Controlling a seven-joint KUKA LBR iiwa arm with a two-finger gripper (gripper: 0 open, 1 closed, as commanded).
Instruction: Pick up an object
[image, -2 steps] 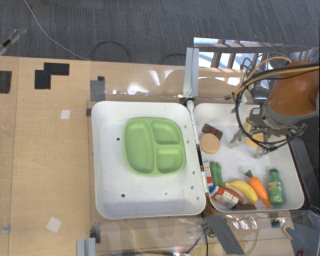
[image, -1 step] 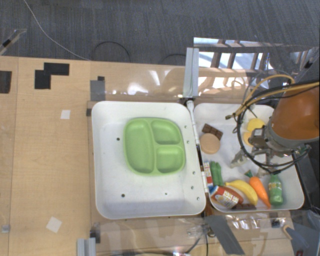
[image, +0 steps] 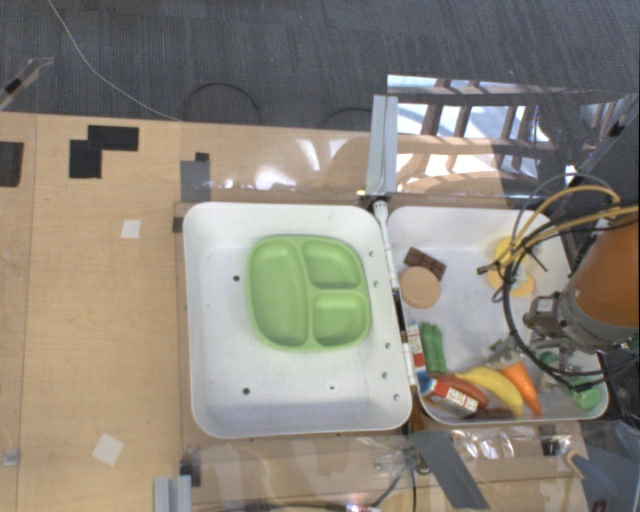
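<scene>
Orange-banded arm (image: 610, 285) at right bin's (image: 460, 225) three o'clock; gripper (image: 545, 345) low over carrot (image: 522, 385) and banana (image: 490, 385) at five o'clock, likely lining up; grip state undeterminable.

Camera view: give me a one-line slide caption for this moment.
KUKA arm reaches over the right bin of toy food, banana and carrot beside it; green divided plate sits in the left bin.

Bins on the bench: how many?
2. Left bin holds the green divided plate; right bin holds the toy food, arm over its right side.
</scene>
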